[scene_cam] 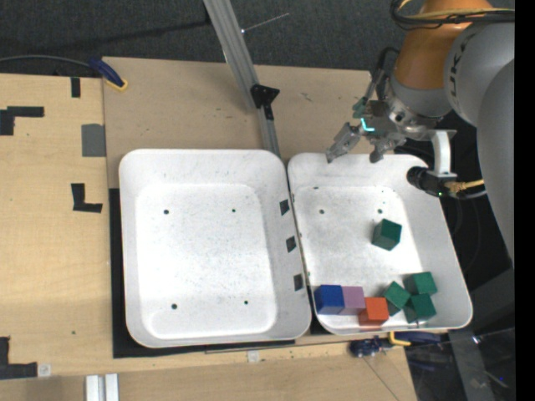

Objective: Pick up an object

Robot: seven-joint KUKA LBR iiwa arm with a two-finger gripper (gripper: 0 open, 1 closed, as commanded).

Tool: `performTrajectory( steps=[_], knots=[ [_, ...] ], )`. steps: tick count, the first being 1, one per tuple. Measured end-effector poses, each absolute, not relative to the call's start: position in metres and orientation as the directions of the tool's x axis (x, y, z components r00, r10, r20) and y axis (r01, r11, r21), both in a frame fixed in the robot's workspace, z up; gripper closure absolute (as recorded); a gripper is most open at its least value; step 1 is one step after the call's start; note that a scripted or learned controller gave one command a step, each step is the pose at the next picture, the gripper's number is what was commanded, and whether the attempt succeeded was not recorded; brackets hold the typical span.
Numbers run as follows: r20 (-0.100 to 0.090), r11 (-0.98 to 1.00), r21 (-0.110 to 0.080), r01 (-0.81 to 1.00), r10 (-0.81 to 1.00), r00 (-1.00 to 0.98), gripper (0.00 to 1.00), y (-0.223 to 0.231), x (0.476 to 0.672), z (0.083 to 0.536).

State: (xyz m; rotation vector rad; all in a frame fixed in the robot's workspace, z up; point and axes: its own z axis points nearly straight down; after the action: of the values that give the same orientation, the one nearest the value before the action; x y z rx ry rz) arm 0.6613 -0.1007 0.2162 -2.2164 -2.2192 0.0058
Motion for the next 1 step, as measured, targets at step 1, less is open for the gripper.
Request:
performTrajectory(
  steps=[1],
  knots=[
    [0.0,0.003,-0.002,1.0,1.0,-0.003,0.0,-0.1008,0.6623,0.2191]
  ],
)
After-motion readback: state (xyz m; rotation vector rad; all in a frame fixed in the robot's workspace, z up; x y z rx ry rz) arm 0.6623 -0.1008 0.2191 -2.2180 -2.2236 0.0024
